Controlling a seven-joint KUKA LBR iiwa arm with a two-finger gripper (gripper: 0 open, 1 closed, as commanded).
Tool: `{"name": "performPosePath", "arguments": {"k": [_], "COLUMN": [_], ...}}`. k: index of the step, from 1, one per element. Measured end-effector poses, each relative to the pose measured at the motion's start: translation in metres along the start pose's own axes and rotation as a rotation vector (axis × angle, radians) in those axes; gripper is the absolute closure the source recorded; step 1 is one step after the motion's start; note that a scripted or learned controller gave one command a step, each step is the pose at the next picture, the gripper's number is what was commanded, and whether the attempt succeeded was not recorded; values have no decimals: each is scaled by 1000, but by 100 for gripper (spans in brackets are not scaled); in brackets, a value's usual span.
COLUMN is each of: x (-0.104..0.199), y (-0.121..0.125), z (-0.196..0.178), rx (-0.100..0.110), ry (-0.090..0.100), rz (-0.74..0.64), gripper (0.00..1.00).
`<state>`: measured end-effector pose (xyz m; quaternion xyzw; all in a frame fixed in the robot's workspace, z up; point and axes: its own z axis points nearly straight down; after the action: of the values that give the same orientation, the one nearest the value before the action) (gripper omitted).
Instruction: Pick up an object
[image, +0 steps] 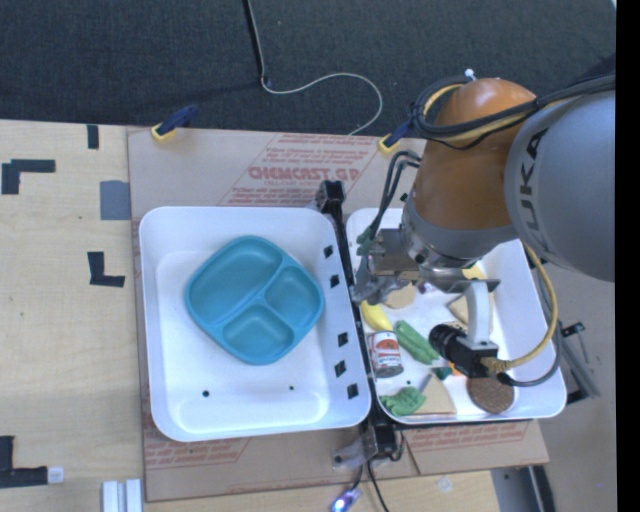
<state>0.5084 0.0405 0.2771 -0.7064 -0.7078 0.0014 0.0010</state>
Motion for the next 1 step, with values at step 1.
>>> {"name": "performPosePath", "arguments": {"k": [1], "x": [0], "y": [0], "z": [-9], "rx": [2], "ry": [0], "rz": [-1], "gripper": [100]}}
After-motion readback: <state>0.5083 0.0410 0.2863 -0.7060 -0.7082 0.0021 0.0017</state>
